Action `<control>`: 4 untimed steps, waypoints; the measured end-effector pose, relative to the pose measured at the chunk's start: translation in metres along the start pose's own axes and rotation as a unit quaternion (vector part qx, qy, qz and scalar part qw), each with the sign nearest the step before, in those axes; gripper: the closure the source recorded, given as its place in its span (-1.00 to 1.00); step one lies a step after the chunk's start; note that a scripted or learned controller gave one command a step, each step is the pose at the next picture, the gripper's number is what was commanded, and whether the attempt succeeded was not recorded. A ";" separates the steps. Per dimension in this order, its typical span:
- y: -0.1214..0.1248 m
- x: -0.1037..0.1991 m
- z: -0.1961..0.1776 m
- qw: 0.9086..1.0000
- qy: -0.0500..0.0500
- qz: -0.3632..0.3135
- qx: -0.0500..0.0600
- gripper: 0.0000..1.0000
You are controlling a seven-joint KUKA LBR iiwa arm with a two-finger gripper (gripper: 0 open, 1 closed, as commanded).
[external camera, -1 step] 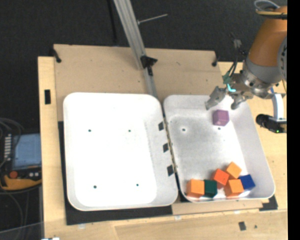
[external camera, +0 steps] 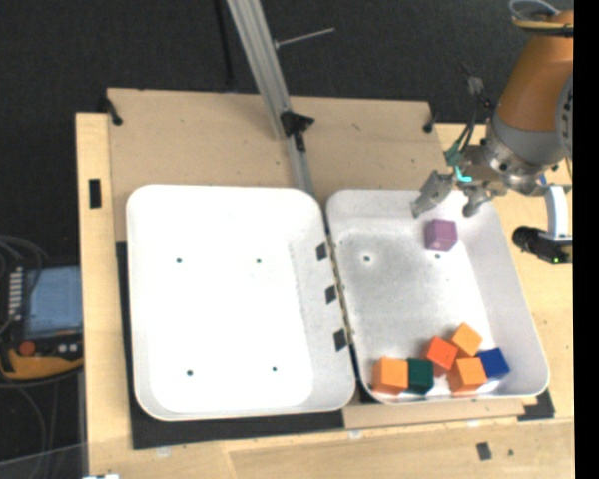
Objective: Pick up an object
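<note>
Left bin (external camera: 230, 297): you see bare white floor | right bin (external camera: 399, 287): orange, green and blue blocks (external camera: 441, 363) bunched at near edge | gripper (external camera: 449, 197): above far end, fingers spread, gripping nothing | purple cube (external camera: 440, 234): on bin floor just below fingertips

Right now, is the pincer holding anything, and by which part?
Nothing is held. The pincer is open above the right bin, and the purple cube lies apart, just below its fingertips.

Single fixed camera above bench (external camera: 379, 118), looking down at slant on both bins (external camera: 230, 297).
</note>
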State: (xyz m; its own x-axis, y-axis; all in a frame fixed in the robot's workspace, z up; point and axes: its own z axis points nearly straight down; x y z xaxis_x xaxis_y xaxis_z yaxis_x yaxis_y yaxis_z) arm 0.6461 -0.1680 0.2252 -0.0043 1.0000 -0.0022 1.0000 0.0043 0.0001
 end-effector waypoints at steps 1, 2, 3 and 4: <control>0.003 -0.007 0.045 1.000 0.000 0.002 0.002 -1.00; 0.013 -0.004 0.096 1.000 -0.002 -0.001 -0.003 -1.00; 0.017 -0.007 0.098 1.000 -0.003 0.000 -0.010 -1.00; 0.019 -0.007 0.087 1.000 -0.005 -0.002 -0.013 1.00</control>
State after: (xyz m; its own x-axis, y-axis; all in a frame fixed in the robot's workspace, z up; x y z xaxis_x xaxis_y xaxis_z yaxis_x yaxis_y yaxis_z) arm 0.6649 -0.1754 0.1384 -0.0085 0.9999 -0.0115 0.9996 0.0088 0.0250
